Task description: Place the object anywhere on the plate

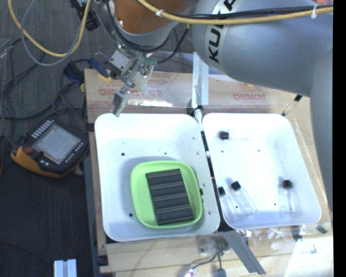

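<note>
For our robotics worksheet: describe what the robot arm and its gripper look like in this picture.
The arm is thick, rounded and grey, with dark lettering on its casing and an orange band. A yellow cable runs along it. The gripper is small, metallic and slim-fingered.

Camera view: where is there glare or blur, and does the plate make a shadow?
In the camera view, the right bin is washed out by bright light, so its clear vials are hard to see; the gripper looks slightly soft; the green plate casts a grey shadow on the left bin floor, toward the left.
</note>
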